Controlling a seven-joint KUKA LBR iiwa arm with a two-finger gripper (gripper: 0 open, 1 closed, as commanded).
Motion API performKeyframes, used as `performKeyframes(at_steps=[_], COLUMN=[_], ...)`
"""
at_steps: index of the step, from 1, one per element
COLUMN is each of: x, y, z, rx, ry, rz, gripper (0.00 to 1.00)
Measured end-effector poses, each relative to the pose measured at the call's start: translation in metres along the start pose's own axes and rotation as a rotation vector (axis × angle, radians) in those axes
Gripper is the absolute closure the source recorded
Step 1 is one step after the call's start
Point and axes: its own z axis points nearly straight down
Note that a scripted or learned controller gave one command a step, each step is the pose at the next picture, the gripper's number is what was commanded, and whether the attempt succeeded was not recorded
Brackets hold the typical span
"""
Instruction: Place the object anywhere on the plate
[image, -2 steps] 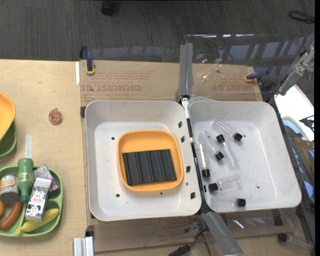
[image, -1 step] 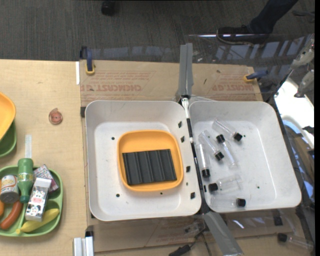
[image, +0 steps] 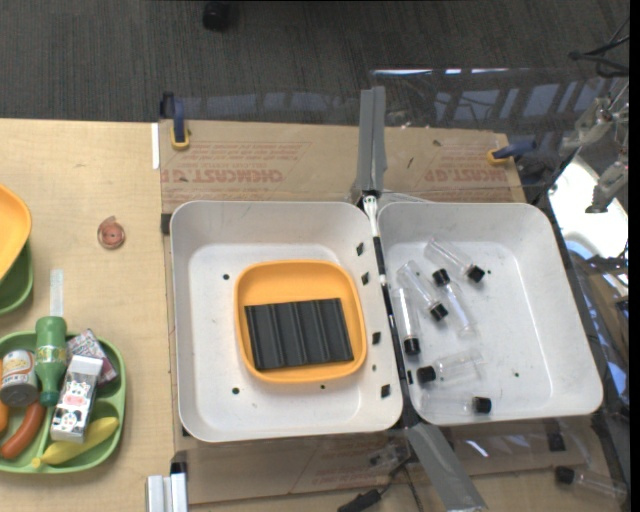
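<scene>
Looking down from the fixed overhead camera, I see two shallow white bins side by side on a cardboard-covered bench. The left bin (image: 200, 300) holds an orange-yellow plate (image: 300, 283) with a dark ribbed rectangular insert (image: 300, 333) resting in its middle. The right bin (image: 545, 300) holds the things I must choose from: several small clear vials with black caps (image: 446, 290), scattered loosely, most lying on their sides, some touching, and a loose black cap (image: 481, 405) near the front edge. My gripper sits at the far right edge, above the bins' level, too blurred for me to tell whether it is apart or together. I judge a vial to be light, stiff, smooth and slippery, likely to roll. I would take one across its middle, square to its length, choosing one that lies apart from its neighbours.
</scene>
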Motion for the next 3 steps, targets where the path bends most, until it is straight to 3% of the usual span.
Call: performKeyframes(at_steps=[1, 2, 3], x=[-0.013, -0.012, -0.013], y=[-0.001, 0.000, 0.000], z=[-0.025, 0.064, 0.015], rx=[0.001, -0.002, -0.001], ry=[-0.004, -0.001, -0.003], rz=[-0.452, -0.749, -1.028], gripper=[0.00, 0.00, 0.00])
